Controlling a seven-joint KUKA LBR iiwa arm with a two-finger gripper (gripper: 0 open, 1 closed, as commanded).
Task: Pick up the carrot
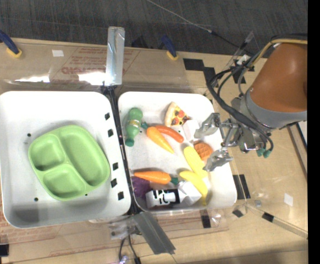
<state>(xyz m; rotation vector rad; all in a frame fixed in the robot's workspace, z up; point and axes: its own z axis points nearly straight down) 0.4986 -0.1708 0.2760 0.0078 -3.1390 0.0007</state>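
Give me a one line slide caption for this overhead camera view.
Open gripper hovers at the right bin edge, beside the carrot and other toy food.

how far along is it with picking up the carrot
Nothing looks done yet: the carrot lies in the right bin, and a second carrot lies lower down. In hand: the gripper hovers at the bin's right side, jaws open and empty. Left: reach over, grasp, lift.

Open tool (214, 142) hovers over the right bin (220, 194) beside the carrot (159, 138).

Purple toy (139, 187) mostly hidden, perhaps a grape bunch.
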